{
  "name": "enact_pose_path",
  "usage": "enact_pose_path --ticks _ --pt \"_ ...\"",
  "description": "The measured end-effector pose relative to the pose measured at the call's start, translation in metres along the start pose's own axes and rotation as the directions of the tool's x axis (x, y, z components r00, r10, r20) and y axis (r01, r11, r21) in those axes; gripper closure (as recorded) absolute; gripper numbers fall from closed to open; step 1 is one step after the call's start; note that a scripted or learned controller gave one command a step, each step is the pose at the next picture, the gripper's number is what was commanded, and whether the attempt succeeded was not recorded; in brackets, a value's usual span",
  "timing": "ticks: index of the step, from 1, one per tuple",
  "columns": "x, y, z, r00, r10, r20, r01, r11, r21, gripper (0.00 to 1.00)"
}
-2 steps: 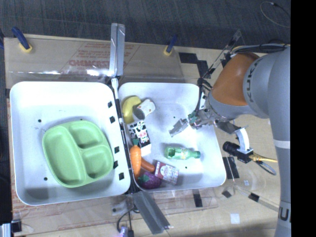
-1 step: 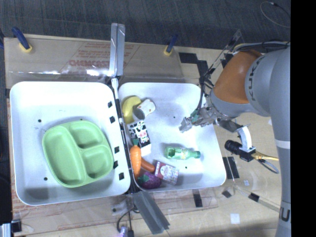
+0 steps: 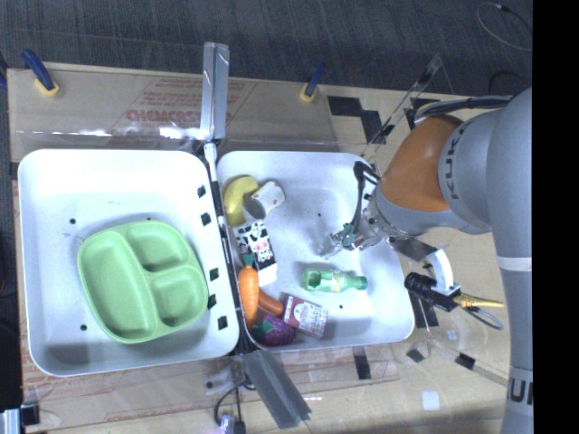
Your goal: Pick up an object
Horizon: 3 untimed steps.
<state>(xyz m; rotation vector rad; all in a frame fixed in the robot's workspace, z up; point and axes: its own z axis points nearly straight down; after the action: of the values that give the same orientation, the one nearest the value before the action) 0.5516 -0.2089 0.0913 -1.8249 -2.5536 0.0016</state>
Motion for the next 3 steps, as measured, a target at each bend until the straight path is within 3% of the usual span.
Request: enact_pose_path --ticks 1,2,3 --pt "0.0 0.0 0.0 1.0 0.0 0.0 0.0 1.0 0.0 0.0" --pt "0.022 -0.068 -0.002 0.97 -0.244 0.006 0.244 0.97 -0.006 0.0" --pt "0.022 -0.067 -0.012 0.969 -0.249 0.007 0.249 0.969 -0.007 1.0"
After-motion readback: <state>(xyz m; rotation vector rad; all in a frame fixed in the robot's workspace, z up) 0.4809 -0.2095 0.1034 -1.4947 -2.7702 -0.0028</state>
